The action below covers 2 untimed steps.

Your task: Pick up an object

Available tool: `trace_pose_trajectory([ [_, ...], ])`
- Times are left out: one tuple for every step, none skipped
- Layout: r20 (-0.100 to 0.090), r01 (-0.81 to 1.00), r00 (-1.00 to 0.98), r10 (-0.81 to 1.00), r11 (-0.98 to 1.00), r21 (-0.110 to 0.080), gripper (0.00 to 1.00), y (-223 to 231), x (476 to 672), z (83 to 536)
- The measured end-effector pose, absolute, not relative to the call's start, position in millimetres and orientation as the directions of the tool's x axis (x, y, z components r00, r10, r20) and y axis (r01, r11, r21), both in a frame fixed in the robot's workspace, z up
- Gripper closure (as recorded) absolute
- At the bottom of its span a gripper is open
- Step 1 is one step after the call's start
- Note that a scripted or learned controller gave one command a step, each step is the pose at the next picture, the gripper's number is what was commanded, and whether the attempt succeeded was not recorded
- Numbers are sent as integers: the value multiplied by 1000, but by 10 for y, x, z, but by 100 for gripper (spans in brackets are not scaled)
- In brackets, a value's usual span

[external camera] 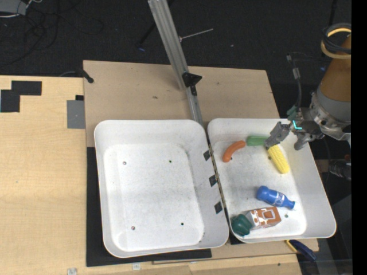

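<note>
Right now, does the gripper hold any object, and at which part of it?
Nothing is held. The gripper hangs open above the right bin, just over the yellow corn cob, with nothing between its fingers.

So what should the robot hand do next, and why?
Probably drop straight down a little. The gripper hangs open over the right bin, with the yellow corn just below its fingers and nothing between them yet. The green thing lies close beside the corn, so it should go down carefully and close on the corn alone.
</note>
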<state>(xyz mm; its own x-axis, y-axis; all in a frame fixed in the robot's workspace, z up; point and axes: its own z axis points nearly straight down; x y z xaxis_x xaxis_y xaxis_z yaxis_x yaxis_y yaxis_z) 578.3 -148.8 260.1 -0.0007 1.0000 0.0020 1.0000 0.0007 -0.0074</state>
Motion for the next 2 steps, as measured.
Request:
trace_pose_trajectory([
  [1, 1000, 0, 1000, 0, -3, 0, -1494, 5790, 2626],
  [2, 1000, 0, 1000, 0, -8, 0, -1488, 5688, 2131],
])
